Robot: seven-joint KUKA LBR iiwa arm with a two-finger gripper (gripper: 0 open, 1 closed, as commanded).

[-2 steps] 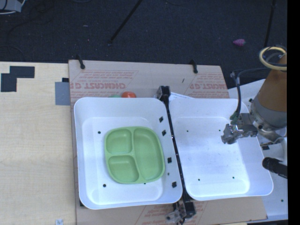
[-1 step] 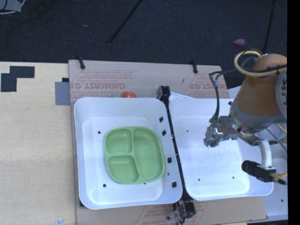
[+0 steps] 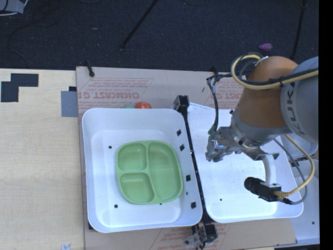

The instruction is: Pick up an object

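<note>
Green divided plate (image 3: pixel 150 172) is the one clear candidate for pickup. It lies flat on the floor of the left bin (image 3: pixel 99 191), roughly at that bin's centre, with its three compartments facing up. Nothing touches it and nothing rests in it. By this evidence the pick is not yet done: no object is lifted, and no object is seen between the fingers.

Beyond the far rim of the left bin, a small red object (image 3: pixel 143 105) and a trace of green beside it lie on the cardboard; too little is exposed to identify them.

Across the central divider (image 3: pixel 188 160) from the left bin, the right bin (image 3: pixel 229 202) holds the tool end of the arm. The gripper (image 3: pixel 216 152) sits low over the right bin's floor, just beside the divider, well apart from the plate. Whether the pincer is apart or together cannot be told; the wrist hardware and cabling obscure it.

The arm (image 3: pixel 270 100) reaches in from the side of the right bin away from the left bin, its orange band directly above the wrist, the wrist pointing down. A black cylindrical fitting (image 3: pixel 263 188) on a bracket hangs beside the wrist, nearer the right bin's near rim.

Remaining, as judged: traverse over the divider, descend, close, lift.
</note>
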